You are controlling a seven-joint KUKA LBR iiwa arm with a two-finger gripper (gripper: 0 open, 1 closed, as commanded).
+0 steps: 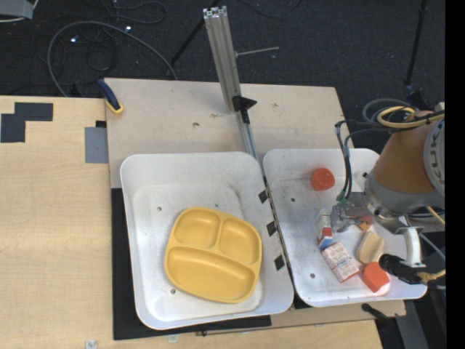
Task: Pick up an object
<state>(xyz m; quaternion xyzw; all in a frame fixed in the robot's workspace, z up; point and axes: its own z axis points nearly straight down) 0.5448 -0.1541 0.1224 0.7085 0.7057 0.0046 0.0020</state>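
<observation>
an orange-red block (375,276) is lying nearest the camera, at five o'clock in the right bin (290,195), with a small carton (339,260) just beside it at nine o'clock. the carton's long axis is running from ten to four o'clock. the gripper (341,220) is hanging just above it at twelve o'clock; how wide it stands i cannot tell. a red ball (322,179) is sitting farther off at eleven o'clock.

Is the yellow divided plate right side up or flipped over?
Right side up: the yellow plate shows its three recessed compartments facing the camera, lying flat in the left bin.
</observation>
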